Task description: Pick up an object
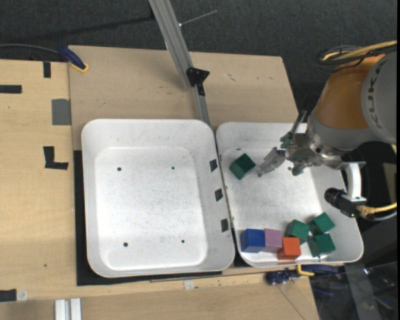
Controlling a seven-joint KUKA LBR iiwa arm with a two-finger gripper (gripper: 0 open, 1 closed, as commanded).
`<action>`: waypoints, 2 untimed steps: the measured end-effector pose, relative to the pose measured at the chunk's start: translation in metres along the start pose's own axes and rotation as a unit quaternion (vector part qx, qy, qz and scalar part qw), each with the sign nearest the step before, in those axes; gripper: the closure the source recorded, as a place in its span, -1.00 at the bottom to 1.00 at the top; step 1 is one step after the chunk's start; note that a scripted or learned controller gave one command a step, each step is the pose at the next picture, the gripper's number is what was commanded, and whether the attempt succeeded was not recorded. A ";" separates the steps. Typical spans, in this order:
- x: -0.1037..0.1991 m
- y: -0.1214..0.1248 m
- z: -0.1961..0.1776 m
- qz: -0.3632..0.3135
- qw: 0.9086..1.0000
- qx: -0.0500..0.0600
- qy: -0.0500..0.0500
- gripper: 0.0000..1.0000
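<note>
Green block (pixel 241 166), the likeliest pick, lies alone in the upper part of the right bin (pixel 273 199), clear of neighbours. Beside it the left bin (pixel 150 199) offers nothing. Gripper (pixel 281 162) hovers just right of the block, fingers spread, holding nothing. 6 blocks (pixel 290 239) crowd the near rim.

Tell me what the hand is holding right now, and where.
Nothing. The hand hangs beside the lone green block, which lies on the right bin floor.

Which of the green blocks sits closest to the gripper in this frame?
The lone green block in the right bin's upper part, just left of the gripper. The other green blocks are clustered at that bin's bottom right corner, beside the orange one.
</note>
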State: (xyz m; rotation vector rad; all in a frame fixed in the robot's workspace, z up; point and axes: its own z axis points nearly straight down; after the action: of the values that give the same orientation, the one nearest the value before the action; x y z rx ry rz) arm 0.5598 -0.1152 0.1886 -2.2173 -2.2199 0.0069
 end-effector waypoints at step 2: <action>-0.009 -0.002 0.099 0.000 1.000 -0.001 0.000 -1.00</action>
State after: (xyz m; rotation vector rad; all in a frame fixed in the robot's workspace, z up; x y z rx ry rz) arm 0.5567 -0.1240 0.0893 -2.2180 -2.2209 0.0055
